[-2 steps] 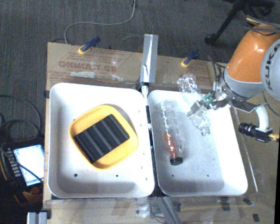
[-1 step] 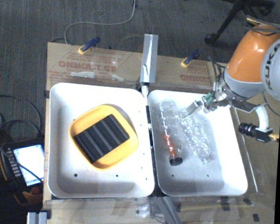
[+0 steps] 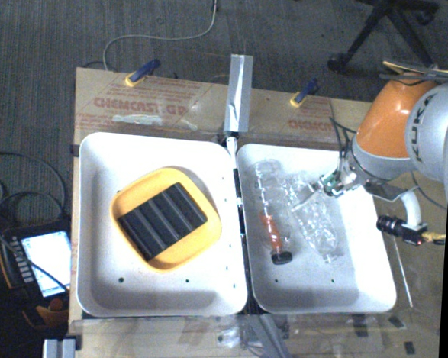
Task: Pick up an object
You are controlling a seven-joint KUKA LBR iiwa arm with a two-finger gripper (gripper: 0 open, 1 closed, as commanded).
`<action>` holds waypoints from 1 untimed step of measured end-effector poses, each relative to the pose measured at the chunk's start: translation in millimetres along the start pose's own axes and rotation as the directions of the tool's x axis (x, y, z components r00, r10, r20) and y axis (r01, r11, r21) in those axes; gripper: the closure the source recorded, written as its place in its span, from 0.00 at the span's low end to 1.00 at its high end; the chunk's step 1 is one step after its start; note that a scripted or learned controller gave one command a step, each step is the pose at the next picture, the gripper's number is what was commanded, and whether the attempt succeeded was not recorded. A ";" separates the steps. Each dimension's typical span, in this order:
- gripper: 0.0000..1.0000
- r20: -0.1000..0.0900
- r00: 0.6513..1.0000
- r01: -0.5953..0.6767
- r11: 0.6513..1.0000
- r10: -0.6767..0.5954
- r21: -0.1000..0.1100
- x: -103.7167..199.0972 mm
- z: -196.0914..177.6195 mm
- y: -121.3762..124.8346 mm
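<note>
The gripper (image 3: pixel 332 183) sits low at the right bin's (image 3: pixel 369 292) upper right, perhaps nosing the clear plastic (image 3: pixel 313 215) for a grab. Its opening I cannot tell. A yellow pad (image 3: pixel 168 218) lies in the left bin (image 3: pixel 94 280).

A: Quick count pls. Bins?
B: 2 white bins, side by side: left bin (image 3: pixel 98 227), right bin (image 3: pixel 354 291).
A: Contents?
B: Left: 1 yellow pad w/ black ribbed top (image 3: pixel 166 218). Right: 1 clear plastic bottle w/ black cap (image 3: pixel 271 210), plus crumpled clear plastic (image 3: pixel 317 219); can't tell if 1 pc or more.
A: Clamps?
B: 2 blue-and-yellow clamps at frame top: 1 upper left (image 3: pixel 142 71), 1 upper mid-right (image 3: pixel 305 93).
A: Arms?
B: 1 arm (image 3: pixel 400 122), far right.
</note>
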State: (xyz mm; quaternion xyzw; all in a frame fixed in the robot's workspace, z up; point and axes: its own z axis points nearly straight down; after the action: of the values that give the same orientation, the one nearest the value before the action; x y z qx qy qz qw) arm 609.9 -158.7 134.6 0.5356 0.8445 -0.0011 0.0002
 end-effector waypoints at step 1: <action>0.00 0.010 0.999 0.033 0.999 -0.033 -0.017 20.5 42.1 -49.2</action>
State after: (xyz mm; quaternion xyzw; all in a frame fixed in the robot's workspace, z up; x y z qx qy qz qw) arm 556.6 -161.2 92.5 0.5215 0.8532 0.0036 0.0089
